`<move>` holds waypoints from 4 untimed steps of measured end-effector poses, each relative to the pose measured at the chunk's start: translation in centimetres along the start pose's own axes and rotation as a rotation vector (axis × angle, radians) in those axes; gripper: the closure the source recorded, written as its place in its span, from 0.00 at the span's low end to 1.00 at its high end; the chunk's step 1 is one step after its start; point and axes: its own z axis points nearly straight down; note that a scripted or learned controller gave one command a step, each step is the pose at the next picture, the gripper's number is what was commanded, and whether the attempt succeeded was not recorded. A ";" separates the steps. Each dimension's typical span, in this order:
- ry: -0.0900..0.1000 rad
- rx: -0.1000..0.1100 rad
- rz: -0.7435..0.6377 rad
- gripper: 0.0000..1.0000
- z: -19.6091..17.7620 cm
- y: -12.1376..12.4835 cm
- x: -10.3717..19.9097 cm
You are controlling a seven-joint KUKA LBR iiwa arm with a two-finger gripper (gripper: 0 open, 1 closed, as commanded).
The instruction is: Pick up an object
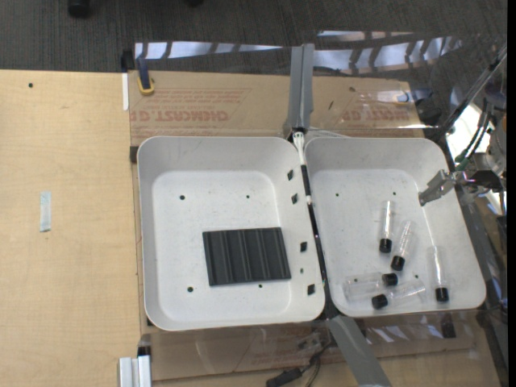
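White plastic forms the two shallow bins on the table (72,216), and the divider (302,95) where their rims meet serves as the landmark. Left of the divider, the left bin (153,168) carries a black ribbed mat (246,256) lying flat on its floor, nearer the lower wall than the upper one.

Right of the divider, the right bin (355,156) holds a scatter of clear tubes with black caps (five, as far as the glare lets me count). One upright-lying tube (386,226) sits furthest up of the group; a second tube (401,248) lies just beside it, tilted, a little farther from the divider. A third tube (372,281) lies crosswise lower down, closest to the divider, with a fourth tube (395,297) just below it near the lower wall. The fifth tube (438,274) lies farthest from the divider, along the bin's right slope.

The gripper (431,190) hangs over the right bin's upper right part, well away from the divider and apart from every tube; its grey tip shows as one slim wedge, and whether it is parted or closed I cannot tell. Nothing sits in it that I can see.
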 end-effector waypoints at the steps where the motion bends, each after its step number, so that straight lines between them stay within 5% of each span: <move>1: 0.010 0.000 -0.100 0.00 11.6 -0.8 -0.3; 2: 0.000 -0.001 -0.295 0.00 11.7 -2.2 8.5; 3: -0.001 -0.004 -0.290 1.00 10.8 -2.2 8.4; 4: -0.002 -0.003 -0.418 1.00 11.3 1.6 3.7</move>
